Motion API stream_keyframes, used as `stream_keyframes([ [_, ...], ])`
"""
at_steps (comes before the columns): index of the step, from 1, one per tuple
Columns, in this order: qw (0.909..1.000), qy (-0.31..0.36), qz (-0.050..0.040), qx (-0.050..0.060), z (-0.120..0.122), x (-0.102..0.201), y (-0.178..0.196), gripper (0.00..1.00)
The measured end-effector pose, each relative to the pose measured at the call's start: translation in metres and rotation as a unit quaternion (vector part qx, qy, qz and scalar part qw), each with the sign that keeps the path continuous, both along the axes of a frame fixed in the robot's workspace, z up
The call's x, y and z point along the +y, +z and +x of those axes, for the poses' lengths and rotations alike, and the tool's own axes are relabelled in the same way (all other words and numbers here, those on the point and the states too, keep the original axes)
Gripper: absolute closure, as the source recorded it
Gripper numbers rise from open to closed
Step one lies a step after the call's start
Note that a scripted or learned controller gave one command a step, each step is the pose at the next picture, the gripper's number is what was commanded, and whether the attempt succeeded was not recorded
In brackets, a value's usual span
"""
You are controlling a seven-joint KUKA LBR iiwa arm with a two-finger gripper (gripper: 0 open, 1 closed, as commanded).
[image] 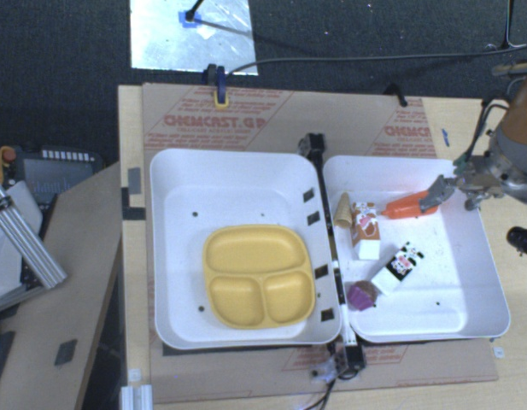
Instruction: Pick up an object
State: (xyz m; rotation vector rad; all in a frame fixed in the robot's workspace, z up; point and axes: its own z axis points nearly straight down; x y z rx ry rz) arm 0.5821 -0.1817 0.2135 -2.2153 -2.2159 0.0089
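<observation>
A: We start with the bench [434, 118], a pale board with red lettering, and on it the two white bins. The left bin [237, 178] carries a yellow divided tray [259, 276] with three compartments, lying toward its near side.

B: And the right bin [468, 263] is where we find the small things. The arm [515, 135] comes in from the right, over that bin's far right corner.

A: We see the gripper [441, 191] at the end of it, low over the bin's far half and pointing left. Whether it is spread or closed, we cannot tell at this angle.

B: The orange carrot-shaped piece [406, 206] lies flat just at the gripper's tip, its right end touching or tucked under it. We cannot say that it is gripped.

A: Left of the carrot we have a brown and white carton [365, 226], and touching its left side a tan cone-shaped piece [342, 209] by the wall between the bins.

B: Nearer to us lies a white carton with black patches [400, 266], tilted, well apart from the gripper.

A: Smallest comes last: a purple piece [362, 295] near the front left corner of the right bin, just beside the patched carton's lower end.

B: So we place all five small things in the right bin, with the carrot the one nearest the gripper.
</observation>
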Motion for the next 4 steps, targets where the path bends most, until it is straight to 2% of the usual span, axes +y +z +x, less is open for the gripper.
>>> stream_keyframes([
  [1, 1.0, 0.001, -0.0011, -0.006, 0.003, 0.0, 0.007, 0.0],
  [4, 1.0, 0.0, -0.0007, -0.004, 0.001, -0.002, -0.13, 0.0],
])
